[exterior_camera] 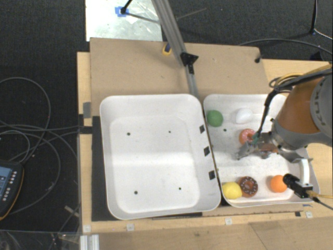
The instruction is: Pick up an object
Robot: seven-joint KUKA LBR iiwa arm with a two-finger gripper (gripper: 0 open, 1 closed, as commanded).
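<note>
Grey arm [321,105], orange band [296,111], black cable [270,100]

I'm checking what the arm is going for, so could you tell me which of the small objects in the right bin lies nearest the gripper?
The red-orange object, right beside the gripper. The green ball, white object, yellow ball, brown doughnut and orange ball lie farther off.

place: robotics lab | cues: bench [135,72], floor cables [31,134], tripod leg [169,22], teach pendant [8,184]
</note>
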